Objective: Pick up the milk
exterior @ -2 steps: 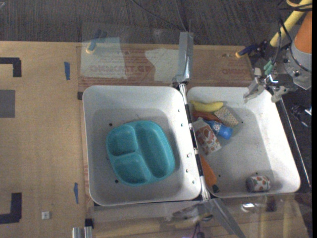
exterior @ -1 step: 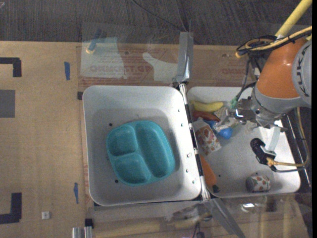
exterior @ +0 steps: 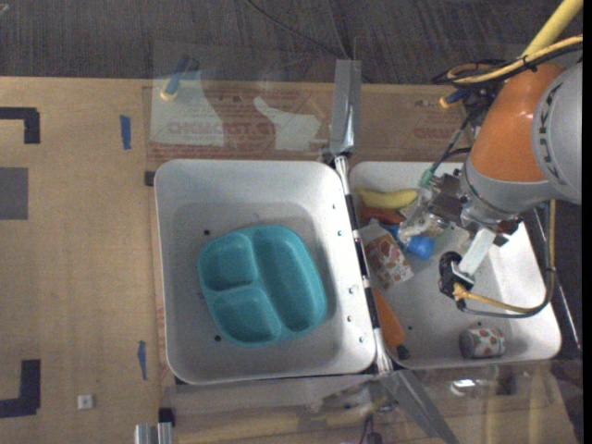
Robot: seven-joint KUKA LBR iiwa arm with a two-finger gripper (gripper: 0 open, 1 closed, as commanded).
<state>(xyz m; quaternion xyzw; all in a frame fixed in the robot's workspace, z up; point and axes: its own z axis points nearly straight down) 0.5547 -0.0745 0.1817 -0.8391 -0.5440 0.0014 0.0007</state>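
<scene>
The milk [exterior: 386, 259] is a small carton with a white top and a reddish printed side. It lies on its side at the left edge of the right bin [exterior: 518, 336]. My gripper [exterior: 418, 222] hangs over the bin's upper middle, just right of and above the carton, with a small blue object [exterior: 421, 247] directly under it. The wrist hides the gripper's tip. Nothing visibly sits in the gripper.
A banana [exterior: 388, 197] lies at the right bin's far edge, with a red item beside it. An orange carrot [exterior: 389, 324] runs along the bin's left wall, and a patterned can [exterior: 482, 342] lies front right. The left bin [exterior: 176, 248] holds a teal divided plate [exterior: 263, 285].
</scene>
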